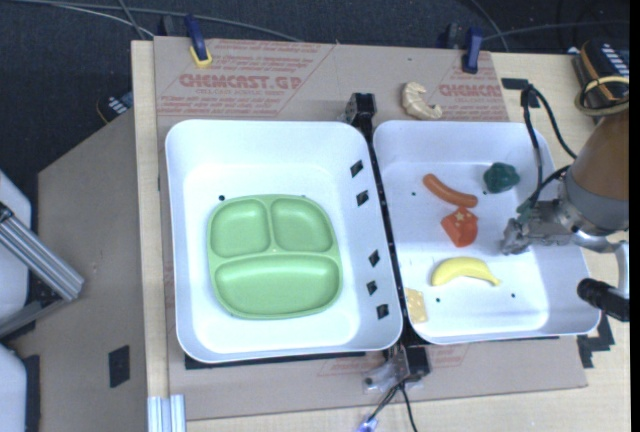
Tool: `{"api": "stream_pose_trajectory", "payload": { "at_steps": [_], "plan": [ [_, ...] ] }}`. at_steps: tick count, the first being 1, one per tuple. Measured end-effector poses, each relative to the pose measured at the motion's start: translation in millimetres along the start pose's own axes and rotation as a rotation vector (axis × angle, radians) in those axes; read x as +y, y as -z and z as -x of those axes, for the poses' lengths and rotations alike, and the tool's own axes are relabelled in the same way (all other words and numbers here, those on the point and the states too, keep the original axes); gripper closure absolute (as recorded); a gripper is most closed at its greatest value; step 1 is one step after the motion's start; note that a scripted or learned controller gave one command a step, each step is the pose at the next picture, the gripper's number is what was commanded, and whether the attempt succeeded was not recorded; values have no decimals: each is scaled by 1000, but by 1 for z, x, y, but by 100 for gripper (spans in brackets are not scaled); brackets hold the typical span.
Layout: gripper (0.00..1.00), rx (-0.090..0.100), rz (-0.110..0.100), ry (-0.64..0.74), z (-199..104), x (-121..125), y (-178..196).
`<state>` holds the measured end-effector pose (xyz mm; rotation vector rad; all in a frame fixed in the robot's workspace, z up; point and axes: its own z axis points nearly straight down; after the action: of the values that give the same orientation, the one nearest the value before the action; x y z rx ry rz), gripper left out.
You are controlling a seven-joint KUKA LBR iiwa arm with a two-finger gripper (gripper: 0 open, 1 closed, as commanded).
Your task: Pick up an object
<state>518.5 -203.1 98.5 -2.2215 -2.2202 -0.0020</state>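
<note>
The gripper (pixel 517 236) hung near the right bin's (pixel 560 320) right edge; its grip could not be told. The banana (pixel 465 271) looked light, smooth, best pinched midway.

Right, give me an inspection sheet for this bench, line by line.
Surface: bench bearing two white bins, left bin and right bin.
Job's things: in the right bin, banana, red piece, sausage, dark green piece, small yellow piece.
Clutter: green divided tray in the left bin; beige item on the bench behind the right bin.
Grippers: gripper low in the right bin, right of the red piece.
Cables: several cross the dark floor behind.
Surroundings: blue clamps on the back edge.
</note>
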Motion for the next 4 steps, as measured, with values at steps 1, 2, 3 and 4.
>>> {"api": "stream_pose_trajectory", "payload": {
  "at_steps": [1, 2, 3, 4],
  "plan": [
    [100, -4, 7, 2, -1, 3, 65],
    [100, -4, 7, 2, 0, 5, 119],
    [100, 1, 0, 7, -53, 22, 110],
    [100, 0, 2, 7, -97, 39, 120]
  ]
}}
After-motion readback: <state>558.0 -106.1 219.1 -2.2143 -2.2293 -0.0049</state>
